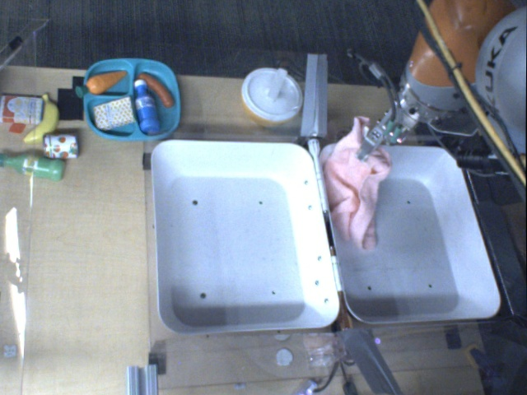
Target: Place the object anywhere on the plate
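Pink cloth gripped over the right bin

The left bin lies well left of the end effector, the right bin just below it. The pink cloth hangs from its closed fingers, draped down that bin's left wall. The blue divided plate sits far left on the bench.

**Open floors, one crowded corner**

The left bin offers an open floor. In the right bin, the pink cloth drapes the left wall (reaching the divider); the floor rightward lies open. The arm looms over the far right corner.
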Motion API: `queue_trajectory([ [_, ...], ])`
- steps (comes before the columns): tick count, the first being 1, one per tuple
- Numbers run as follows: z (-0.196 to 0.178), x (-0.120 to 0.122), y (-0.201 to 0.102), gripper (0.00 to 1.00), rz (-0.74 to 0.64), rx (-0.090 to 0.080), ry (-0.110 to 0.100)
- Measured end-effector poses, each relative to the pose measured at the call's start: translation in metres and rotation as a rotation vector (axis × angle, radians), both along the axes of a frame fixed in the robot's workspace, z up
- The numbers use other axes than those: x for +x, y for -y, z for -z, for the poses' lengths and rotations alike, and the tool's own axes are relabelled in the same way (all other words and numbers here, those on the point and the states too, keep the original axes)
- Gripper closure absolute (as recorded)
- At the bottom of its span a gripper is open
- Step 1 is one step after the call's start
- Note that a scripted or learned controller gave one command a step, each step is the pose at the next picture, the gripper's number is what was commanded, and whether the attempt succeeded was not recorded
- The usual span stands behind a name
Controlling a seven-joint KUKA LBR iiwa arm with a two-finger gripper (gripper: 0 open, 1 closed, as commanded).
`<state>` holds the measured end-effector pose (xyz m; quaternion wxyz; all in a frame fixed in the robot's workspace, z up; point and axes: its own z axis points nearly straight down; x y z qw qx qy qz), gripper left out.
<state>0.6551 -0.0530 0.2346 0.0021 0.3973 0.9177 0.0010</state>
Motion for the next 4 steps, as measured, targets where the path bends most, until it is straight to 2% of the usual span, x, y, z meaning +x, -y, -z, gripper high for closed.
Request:
queue_trajectory([
  [1, -0.008, -0.006, -0.051, 1.00, -0.404, -0.001, 0.001],
  [2, -0.004, -0.026, -0.104, 1.00, -0.805, -0.002, 0.001],
  [3, 0.005, -0.033, -0.155, 1.00, -0.822, -0.002, 0.003],
  [4, 0.005, -0.033, -0.155, 0.00, -0.822, -0.002, 0.004],
])
